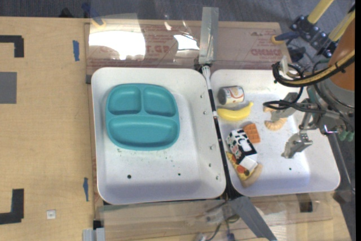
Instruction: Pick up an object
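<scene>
Camera view: hand [297, 144] hovers over the right bin [321, 178], right of the banana [234, 112]; its state cannot be told. Teal divided plate [142, 116] sits in the left bin [113, 178].

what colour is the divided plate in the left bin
Teal; the divided plate shows best in the camera view, lying in the white left bin.

Red print is showing upside down on the brown cardboard strip [169, 45] behind the white bins, under clear plastic w/ glare; letters too blurred to read.
</scene>
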Action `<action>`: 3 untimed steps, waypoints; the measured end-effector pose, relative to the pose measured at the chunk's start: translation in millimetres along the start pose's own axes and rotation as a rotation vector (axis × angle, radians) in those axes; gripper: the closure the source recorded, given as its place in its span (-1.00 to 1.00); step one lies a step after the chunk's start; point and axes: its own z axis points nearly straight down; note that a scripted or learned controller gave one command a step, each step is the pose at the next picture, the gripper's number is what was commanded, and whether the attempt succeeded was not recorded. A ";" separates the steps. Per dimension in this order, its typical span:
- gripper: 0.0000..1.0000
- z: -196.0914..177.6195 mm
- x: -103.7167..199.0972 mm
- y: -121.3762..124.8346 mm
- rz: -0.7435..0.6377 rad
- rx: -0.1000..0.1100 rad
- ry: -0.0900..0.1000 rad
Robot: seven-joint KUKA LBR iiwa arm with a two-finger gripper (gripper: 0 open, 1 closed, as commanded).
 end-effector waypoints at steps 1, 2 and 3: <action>-1.00 77.4 -20.6 -81.0 0.019 -0.001 0.010; -1.00 187.9 -40.4 -92.1 -0.036 0.004 -0.010; 1.00 175.4 -44.0 -91.1 -0.038 0.007 -0.021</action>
